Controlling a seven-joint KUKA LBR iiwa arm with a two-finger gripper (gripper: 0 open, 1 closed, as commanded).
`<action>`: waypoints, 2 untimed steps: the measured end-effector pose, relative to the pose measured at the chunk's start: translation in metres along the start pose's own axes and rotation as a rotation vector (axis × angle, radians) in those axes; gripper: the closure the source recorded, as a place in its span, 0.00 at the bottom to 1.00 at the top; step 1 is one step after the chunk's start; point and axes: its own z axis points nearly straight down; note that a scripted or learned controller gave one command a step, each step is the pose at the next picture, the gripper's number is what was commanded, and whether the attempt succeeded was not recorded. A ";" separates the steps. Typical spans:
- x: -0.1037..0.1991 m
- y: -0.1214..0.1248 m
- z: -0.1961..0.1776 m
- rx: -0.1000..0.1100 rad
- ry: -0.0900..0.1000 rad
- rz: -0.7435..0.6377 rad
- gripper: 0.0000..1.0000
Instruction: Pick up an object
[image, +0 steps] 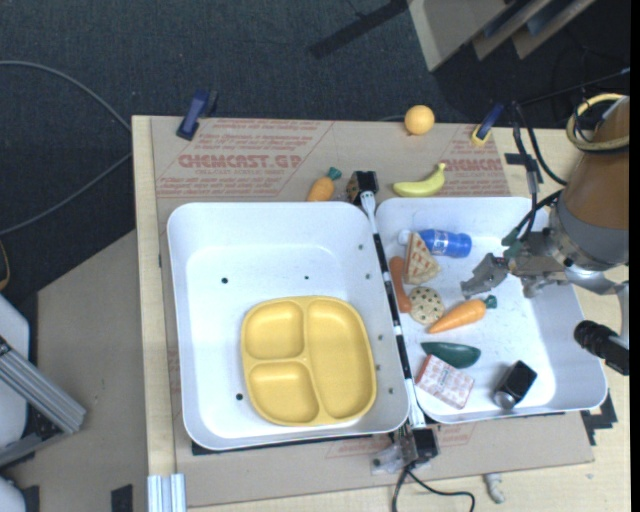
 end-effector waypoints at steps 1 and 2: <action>-0.015 0.019 0.147 -0.001 -0.001 0.001 0.00; 0.009 0.007 0.147 0.002 0.001 0.000 0.00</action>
